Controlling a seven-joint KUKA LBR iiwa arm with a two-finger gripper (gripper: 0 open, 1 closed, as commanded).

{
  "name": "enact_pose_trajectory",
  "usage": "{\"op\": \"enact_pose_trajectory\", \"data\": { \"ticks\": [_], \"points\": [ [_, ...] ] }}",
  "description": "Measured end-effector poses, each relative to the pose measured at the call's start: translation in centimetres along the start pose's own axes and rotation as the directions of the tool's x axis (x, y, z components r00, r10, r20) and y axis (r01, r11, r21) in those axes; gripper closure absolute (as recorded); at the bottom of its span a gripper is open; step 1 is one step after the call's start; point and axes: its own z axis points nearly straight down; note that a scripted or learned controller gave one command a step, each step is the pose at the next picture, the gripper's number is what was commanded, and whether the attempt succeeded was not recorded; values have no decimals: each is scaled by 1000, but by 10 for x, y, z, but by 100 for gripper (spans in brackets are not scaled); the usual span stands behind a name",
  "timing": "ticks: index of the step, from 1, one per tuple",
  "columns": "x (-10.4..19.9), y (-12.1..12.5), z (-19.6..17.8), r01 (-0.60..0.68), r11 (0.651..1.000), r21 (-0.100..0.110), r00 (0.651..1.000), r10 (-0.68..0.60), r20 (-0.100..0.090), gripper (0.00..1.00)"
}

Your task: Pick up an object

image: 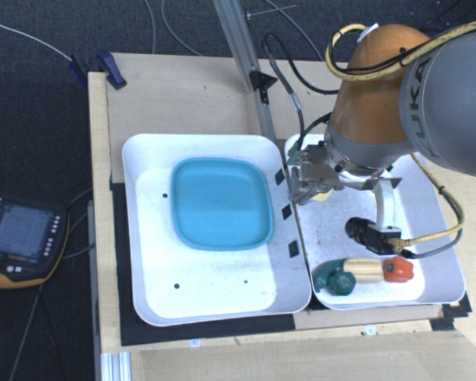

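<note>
The dark green rounded object, the tan wooden-looking cylinder and the small red rounded object are the candidates for picking. They lie in a row along the near edge of the right-hand shallow white bin, the green one touching the cylinder's left end and the red one at its right end. All three rest on the bin floor, so nothing has been lifted.

The end effector hangs over the far left corner of that bin, close to the wall shared with the left-hand shallow white bin, well apart from the row of objects. A pale yellowish patch sits just beneath it, too hidden to identify. I cannot tell whether the end effector is spread or pressed together, and nothing is visibly held in it.

The left bin holds a light blue square plastic plate. The pale tabletop carries both bins.

As I judge it, the grasp and the lift are both left to do.
</note>
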Motion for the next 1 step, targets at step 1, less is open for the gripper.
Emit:
{"op": "enact_pose_trajectory", "data": {
  "ticks": [1],
  "points": [
    [48, 2, -5, 0, 1000, -1, 1000, 0, 0, 100]
  ]
}}
